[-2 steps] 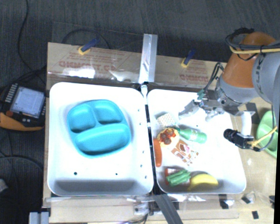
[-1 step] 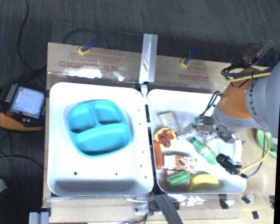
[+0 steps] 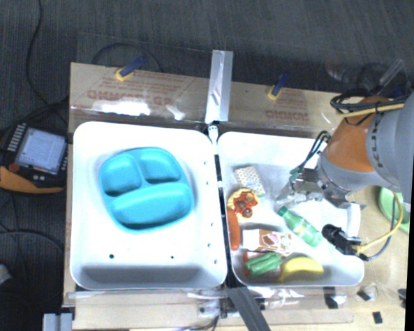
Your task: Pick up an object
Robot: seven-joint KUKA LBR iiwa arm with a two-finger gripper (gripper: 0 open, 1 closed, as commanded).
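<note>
1. You've got the bench carrying two white bins side by side. The left bin holds a big blue divided tray; the right bin has all the small stuff.
2. The arm comes in from your right, grey with the orange band, reaching over the right bin's upper right part.
3. The gripper sits low over the right bin. Honestly can't tell how it's set or whether it has hold of anything, it's too murky there.
4. Closest thing to it is a green bottle, lying on its side at a slant, just below the gripper and maybe touching it, hard to say.
5. Lower down, by the bin's near wall, a yellow banana lies beside a green vegetable, well apart from the gripper.
6. Left of the gripper there's a small patterned packet, and near the divider a red and yellow toy above an orange carrot-like stick.
</note>
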